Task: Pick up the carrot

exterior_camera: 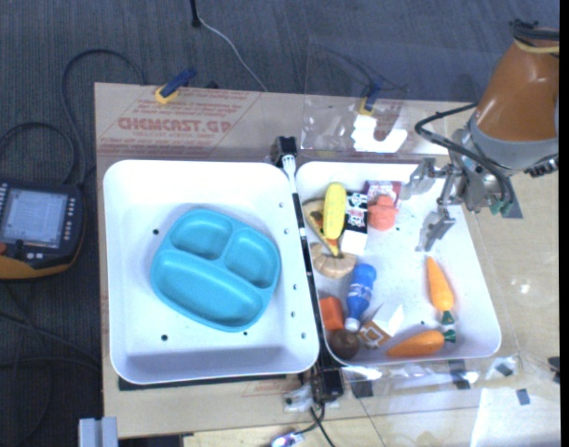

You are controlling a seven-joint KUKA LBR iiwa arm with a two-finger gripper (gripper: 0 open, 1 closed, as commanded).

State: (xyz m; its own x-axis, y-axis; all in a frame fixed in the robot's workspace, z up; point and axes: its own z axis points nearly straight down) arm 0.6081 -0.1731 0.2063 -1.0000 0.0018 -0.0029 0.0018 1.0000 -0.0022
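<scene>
Two orange carrots lie in the right bin (484, 287). One carrot (440, 285) points toward the far side along the bin's right part, with its green end toward the near wall. The other carrot (416, 345) lies crosswise against the near wall. My gripper (429, 207) hangs over the bin's far right part, just beyond the first carrot's tip and apart from it. Its two fingers stand spread, one fingertip (437, 229) toward the carrot, and nothing is between them.
The right bin also holds a yellow banana (333, 210), a blue bottle (360, 291), a pink-red item (384, 209), a wooden disc (335, 267) and small orange and brown pieces near the left wall. A blue divided plate (217, 266) lies in the left bin (126, 343).
</scene>
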